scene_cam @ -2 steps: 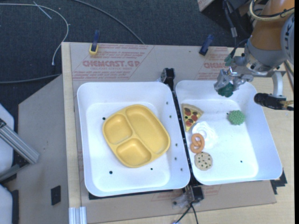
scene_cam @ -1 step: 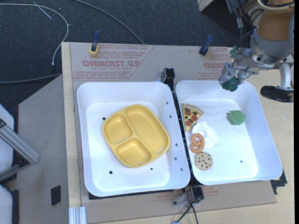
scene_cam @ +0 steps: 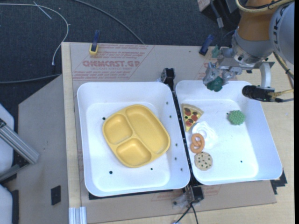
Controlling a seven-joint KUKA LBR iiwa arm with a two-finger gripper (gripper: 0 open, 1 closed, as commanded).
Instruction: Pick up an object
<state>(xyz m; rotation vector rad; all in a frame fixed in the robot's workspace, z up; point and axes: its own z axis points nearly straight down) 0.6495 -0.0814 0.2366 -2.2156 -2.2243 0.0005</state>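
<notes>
A blue and yellow clamp point(scene_cam: 95, 45) grips the far left edge of the tabletop point(scene_cam: 121, 62), which carries printed red lettering. The left bin point(scene_cam: 88, 125) holds a yellow tray point(scene_cam: 135, 135) with three compartments, lying at a slant near the bin's middle. A black clip point(scene_cam: 167, 74) sits at the far end of the seam where the two bins meet. In the right bin point(scene_cam: 261, 153), a pizza slice point(scene_cam: 190, 116) lies close to the left wall, toward the far side. Just nearer than it is a white lump point(scene_cam: 206, 130), with a pretzel point(scene_cam: 197, 143) overlapping its near edge, and a cookie point(scene_cam: 203, 161) lies just nearer again, touching or almost touching the pretzel. A green ball point(scene_cam: 236, 117) with a bumpy surface sits apart from these, toward the right wall. The arm point(scene_cam: 261, 17) reaches in from the far right, and its gripper point(scene_cam: 216, 80) hangs over the far rim of the right bin, clenched on a dark green object point(scene_cam: 215, 84) that shows between the fingers, lifted clear of the bin floor. A black part point(scene_cam: 256, 92) juts from the wrist over the far right corner of the bin.
</notes>
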